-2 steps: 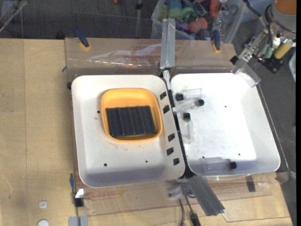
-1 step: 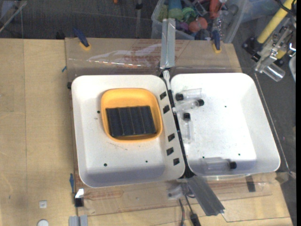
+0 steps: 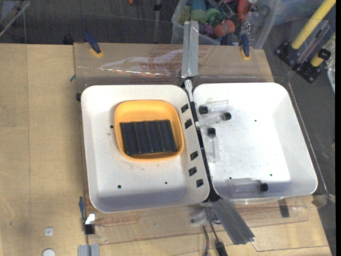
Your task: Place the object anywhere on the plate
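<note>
Two white bins sit side by side on the table [image 3: 37,143]. The left bin [image 3: 101,180] holds one orange plate [image 3: 148,108], and one dark ribbed object [image 3: 148,137] lies flat on that plate, filling most of its floor. The right bin [image 3: 277,143] holds three small clear tubes with black caps: two near the plate's side, by the divider [image 3: 196,137], and one at the bin's front edge. The pincer's state cannot be told.
</note>
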Action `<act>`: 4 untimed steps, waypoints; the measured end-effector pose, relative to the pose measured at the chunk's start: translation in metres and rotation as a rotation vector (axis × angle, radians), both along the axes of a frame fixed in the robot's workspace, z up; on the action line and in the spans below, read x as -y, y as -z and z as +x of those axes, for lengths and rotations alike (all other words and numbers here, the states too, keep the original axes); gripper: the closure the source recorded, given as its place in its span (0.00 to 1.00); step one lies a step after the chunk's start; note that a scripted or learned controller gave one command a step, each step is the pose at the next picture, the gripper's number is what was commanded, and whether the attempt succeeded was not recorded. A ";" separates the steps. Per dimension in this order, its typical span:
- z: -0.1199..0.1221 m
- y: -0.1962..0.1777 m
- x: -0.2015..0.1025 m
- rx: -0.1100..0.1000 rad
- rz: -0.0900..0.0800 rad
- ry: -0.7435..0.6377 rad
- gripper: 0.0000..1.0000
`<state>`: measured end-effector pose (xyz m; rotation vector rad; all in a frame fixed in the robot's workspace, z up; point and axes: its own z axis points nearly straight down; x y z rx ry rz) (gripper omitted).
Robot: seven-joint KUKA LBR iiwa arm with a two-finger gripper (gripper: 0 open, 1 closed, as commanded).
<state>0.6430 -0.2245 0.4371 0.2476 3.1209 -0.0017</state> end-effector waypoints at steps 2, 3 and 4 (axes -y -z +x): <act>0.025 0.000 -0.003 0.000 -0.005 -0.760 1.00; 0.025 0.000 -0.003 0.000 -0.007 -1.033 1.00; 0.025 0.001 -0.003 0.000 -0.010 -1.402 1.00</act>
